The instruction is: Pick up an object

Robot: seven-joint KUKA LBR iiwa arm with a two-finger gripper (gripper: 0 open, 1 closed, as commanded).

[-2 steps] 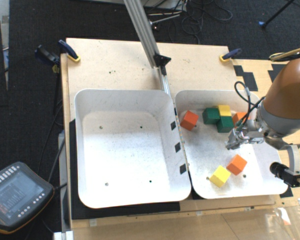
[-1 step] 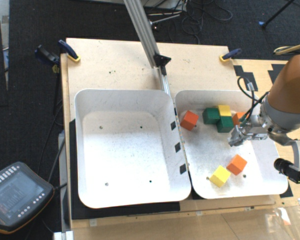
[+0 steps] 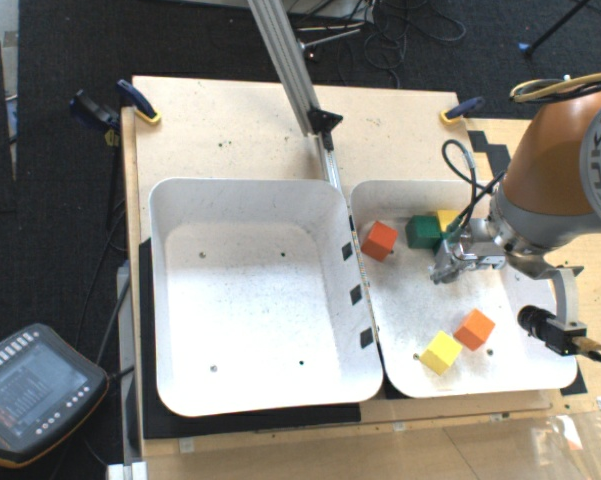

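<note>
The right bin (image 3: 520, 373) holds several blocks. An orange-red block (image 3: 380, 239) lies near its left wall, with a green block (image 3: 423, 232) to its right and a yellow block (image 3: 448, 219) partly hidden behind the green one. Toward the front lie a yellow block (image 3: 441, 352) and an orange block (image 3: 474, 329), side by side. My gripper (image 3: 446, 269) hangs low over the bin floor just right of and in front of the green block. No block shows between its fingers, and their spread is unclear.
The left bin (image 3: 180, 268) is beside the right one, their walls meeting at the middle. A slanted metal bar (image 3: 285, 53) runs down from the back to the bins' junction. A teach pendant (image 3: 30, 393) lies at the lower left, off the bench.
</note>
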